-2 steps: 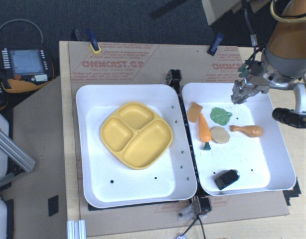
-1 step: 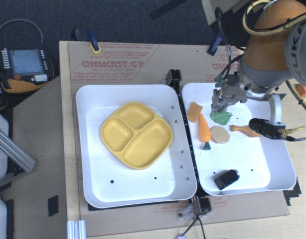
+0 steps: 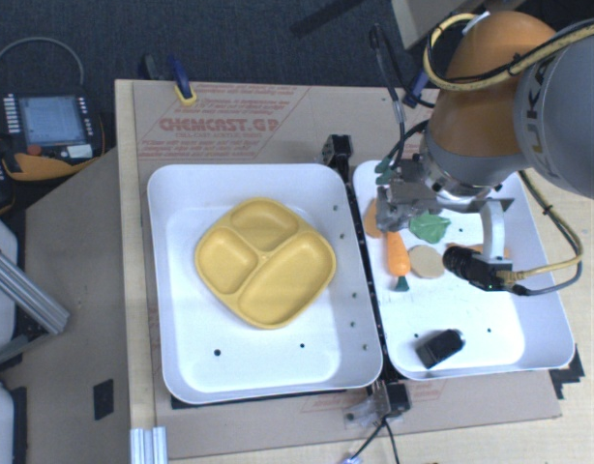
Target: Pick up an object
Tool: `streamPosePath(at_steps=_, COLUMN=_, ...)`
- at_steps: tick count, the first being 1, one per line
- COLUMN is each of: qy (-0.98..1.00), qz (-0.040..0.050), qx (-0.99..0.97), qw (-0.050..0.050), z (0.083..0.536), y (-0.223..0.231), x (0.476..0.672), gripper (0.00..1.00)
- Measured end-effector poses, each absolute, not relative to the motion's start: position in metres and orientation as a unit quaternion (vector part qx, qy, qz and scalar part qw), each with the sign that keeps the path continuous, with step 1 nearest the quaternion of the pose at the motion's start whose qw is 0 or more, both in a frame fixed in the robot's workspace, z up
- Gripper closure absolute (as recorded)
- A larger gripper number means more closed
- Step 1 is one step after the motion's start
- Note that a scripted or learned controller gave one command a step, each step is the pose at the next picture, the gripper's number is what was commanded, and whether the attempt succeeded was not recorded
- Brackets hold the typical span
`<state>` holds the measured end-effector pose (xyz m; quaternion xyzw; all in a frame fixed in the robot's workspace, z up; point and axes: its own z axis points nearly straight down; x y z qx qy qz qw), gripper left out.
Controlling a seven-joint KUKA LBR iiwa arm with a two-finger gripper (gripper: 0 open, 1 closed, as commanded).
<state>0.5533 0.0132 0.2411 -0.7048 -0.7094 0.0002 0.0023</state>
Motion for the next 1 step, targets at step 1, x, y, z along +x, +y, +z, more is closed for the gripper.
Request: streamPosePath(at_steps=1, qy=-0.709, qz=0.0008, qx=-0.705, qw=0.003, z=0.2224, y=0.0686, x=0.5408, gripper=1.00)
